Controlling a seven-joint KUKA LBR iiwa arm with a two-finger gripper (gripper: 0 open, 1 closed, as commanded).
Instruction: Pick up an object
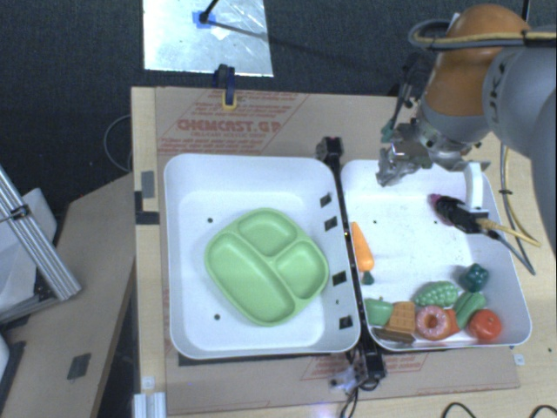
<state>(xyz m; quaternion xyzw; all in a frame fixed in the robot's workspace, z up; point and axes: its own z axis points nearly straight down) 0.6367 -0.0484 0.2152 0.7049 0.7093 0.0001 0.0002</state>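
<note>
Gripper [393, 169] hangs over the right bin's [513, 268] far left corner, metal fingers blurred, so whether they're spread or pressed I can't tell, and nothing shows between them. Toys crowd the near edge: a glossy tomato [486, 324], a ringed donut [432, 322], a knobbly green piece [436, 294]. A tapered carrot [362, 250] lies along the left wall. Left bin [187, 190] holds a smooth green divided plate [265, 266].

Bright, even overhead light washes the two white bins [261, 168] nearly to glare, with soft, faint shadows. The reflective sheet [207, 24] at the top shines patchily. The picture is slightly soft and grainy; the arm's orange band [474, 59] looks blurred.
</note>
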